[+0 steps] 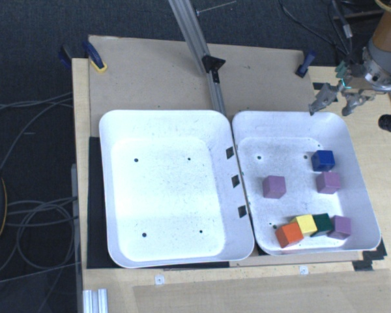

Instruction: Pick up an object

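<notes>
The right bin holds several small blocks. A blue block lies near its far right, with a purple block just in front of it and another purple block near the middle. Along the near edge sit an orange block, a yellow block, a green block and a purple block. My gripper hangs above the bin's far right corner, behind the blue block, its fingers spread open with nothing between them.
The left bin sits beside the right one. A slanted metal bar crosses the bench behind the bins. Blue clamps grip the board's far edge. Cables lie on the dark floor at the left.
</notes>
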